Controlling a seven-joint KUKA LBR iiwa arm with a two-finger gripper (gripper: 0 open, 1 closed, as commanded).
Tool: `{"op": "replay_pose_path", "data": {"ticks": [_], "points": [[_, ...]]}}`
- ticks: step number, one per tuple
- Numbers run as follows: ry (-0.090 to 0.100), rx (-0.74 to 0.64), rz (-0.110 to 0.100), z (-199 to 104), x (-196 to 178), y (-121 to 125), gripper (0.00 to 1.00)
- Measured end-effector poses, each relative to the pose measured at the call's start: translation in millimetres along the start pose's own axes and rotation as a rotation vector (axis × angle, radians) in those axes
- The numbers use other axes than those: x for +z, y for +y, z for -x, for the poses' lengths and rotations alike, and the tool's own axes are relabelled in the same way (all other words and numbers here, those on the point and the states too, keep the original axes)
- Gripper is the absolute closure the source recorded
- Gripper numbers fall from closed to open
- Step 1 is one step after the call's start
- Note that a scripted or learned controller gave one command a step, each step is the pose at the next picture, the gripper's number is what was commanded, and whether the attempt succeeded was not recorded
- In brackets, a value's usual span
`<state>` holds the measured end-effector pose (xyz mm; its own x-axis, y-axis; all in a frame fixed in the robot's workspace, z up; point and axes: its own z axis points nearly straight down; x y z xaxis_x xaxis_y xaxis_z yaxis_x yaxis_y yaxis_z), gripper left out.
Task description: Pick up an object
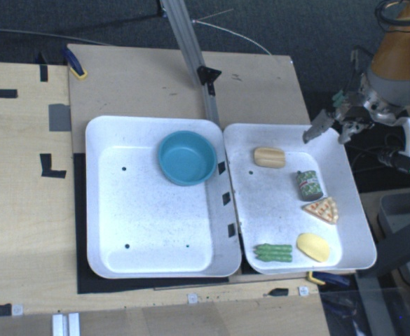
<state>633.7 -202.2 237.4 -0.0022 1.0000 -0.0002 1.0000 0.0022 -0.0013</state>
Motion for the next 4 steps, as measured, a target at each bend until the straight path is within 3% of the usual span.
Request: {"op": "replay_pose_path", "data": {"ticks": [3,4], "points": [[-0.002,-0.001,0.000,-5.8,151.5,-2.3,0.00],[-0.018,-0.001,0.003,-0.4,139.0,-2.8,1.00]]}}
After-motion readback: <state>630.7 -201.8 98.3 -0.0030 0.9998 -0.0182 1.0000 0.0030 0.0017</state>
